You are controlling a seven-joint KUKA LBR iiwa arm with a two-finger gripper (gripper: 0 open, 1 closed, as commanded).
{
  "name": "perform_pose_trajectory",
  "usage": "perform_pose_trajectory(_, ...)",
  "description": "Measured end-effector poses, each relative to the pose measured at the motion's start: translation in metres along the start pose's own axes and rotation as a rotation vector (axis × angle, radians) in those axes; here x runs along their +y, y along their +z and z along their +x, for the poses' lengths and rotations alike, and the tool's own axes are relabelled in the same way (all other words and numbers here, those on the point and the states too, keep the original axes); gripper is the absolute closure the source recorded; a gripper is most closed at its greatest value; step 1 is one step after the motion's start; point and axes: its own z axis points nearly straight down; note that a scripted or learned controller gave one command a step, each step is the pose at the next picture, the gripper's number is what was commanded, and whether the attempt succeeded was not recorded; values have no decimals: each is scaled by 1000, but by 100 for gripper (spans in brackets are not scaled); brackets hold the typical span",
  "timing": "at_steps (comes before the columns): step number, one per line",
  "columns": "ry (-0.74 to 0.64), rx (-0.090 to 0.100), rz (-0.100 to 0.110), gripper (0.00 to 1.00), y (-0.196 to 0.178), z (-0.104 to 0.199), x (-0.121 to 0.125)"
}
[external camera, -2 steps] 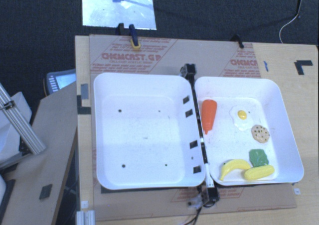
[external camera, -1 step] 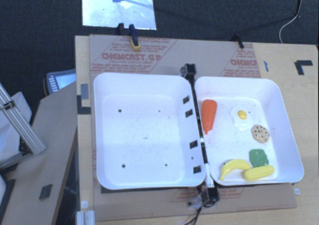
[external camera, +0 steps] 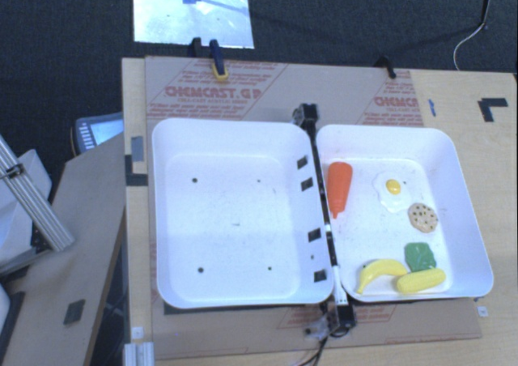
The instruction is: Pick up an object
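Two white bins [external camera: 235, 134] are shown. An orange carrot [external camera: 337, 187], a white egg [external camera: 392, 191] with yellow yolk, a tan speckled cookie [external camera: 422, 216], a yellow banana [external camera: 378, 272], a green piece [external camera: 419, 255] and a yellow piece [external camera: 421, 280] are depicted.

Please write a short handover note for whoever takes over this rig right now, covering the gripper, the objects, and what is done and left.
Gripper: nothing to report on it from the camera view.
Objects: all lie in the right bin. The carrot is by the divider, the fried egg right of it, the cookie below the egg. The green piece, the banana and the yellow piece cluster at the near edge, close together.
Left bin: bare white floor.
Done: no object lifted yet.
Left: pick up one object; the carrot lies apart from the others and looks the easiest choice.
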Motion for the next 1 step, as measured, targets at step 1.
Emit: perform_pose_trajectory(1, -2, -1, -4, 100, -12, 0, 1)
